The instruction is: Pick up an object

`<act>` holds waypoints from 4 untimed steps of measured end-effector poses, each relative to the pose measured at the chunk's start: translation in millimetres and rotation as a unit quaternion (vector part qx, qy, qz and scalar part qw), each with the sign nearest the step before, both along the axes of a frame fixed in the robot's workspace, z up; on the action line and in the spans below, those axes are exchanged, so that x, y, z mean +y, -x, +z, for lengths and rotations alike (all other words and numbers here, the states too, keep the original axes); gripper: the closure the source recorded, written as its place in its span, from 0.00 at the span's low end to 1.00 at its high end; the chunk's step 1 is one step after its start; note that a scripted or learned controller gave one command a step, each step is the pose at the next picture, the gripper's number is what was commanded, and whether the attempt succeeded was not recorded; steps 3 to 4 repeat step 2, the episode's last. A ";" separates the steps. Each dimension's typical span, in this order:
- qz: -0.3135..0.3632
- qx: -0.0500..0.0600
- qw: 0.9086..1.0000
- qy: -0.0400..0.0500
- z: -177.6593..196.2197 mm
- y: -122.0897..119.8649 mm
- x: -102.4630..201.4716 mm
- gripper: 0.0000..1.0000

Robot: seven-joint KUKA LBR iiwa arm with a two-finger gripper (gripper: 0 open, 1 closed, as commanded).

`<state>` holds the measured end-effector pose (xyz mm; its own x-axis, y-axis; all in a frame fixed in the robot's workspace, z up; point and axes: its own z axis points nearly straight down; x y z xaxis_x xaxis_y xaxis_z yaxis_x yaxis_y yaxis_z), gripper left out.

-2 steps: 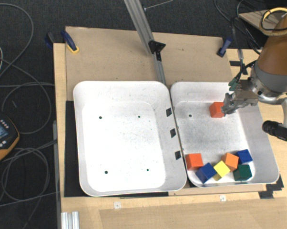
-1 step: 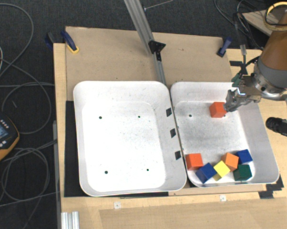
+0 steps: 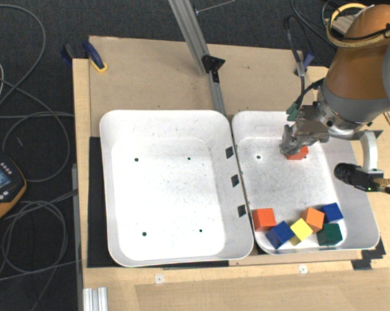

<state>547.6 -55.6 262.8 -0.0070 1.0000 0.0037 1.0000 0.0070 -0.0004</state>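
My gripper (image 3: pixel 296 145) hangs over the back part of the right bin (image 3: pixel 350 193), reaching in from the right. A red block (image 3: pixel 299 153) pokes out right under its tip, its upper part hidden by the gripper. At the bin's front edge lies a cluster of blocks: an orange one (image 3: pixel 264 218), a blue one (image 3: pixel 280 233), a yellow one (image 3: pixel 301 229), another orange one (image 3: pixel 315 218), a second blue one (image 3: pixel 332 212) and a dark green one (image 3: pixel 330 234).
The left bin (image 3: pixel 111 173) sits beside the right one, with black clips (image 3: pixel 234 180) along the shared rim. A metal pole (image 3: pixel 195 37) slants up from behind the bins. A black device (image 3: pixel 354 175) juts over the right bin's right rim.
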 end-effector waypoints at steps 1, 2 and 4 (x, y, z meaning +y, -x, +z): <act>0.000 0.001 1.000 0.000 4.6 11.9 49.1 1.00; 0.000 0.002 1.000 0.000 -2.2 31.4 107.1 1.00; 0.000 0.002 1.000 0.000 -2.2 31.4 107.1 1.00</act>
